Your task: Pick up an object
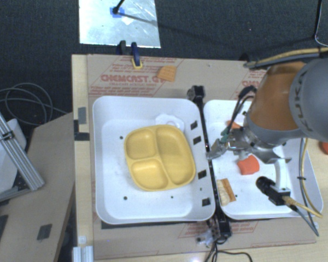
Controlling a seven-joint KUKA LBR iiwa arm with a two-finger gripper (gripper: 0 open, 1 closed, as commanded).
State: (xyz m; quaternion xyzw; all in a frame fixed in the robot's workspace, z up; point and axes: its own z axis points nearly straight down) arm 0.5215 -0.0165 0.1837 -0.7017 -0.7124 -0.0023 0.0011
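My gripper (215, 148) hangs low over the left side of the right bin (246, 209), close to the divider between the two bins. An orange block (248, 165) lies in the right bin just to the right of the gripper. A tan, textured rectangular piece (225, 191) rests near that bin's front left corner. A small orange thing (233, 125) peeks out behind the gripper, partly hidden by the wrist. In the left bin (106, 124) sits a yellow divided plate (159, 157), with a small white object (170, 119) behind it.
The grey and orange arm (287, 100) covers much of the right bin's back half. A black clip strip (199, 130) runs along the divider. A tan square (167, 73) and a blue-and-yellow clamp (134, 53) lie on the cardboard behind the bins.
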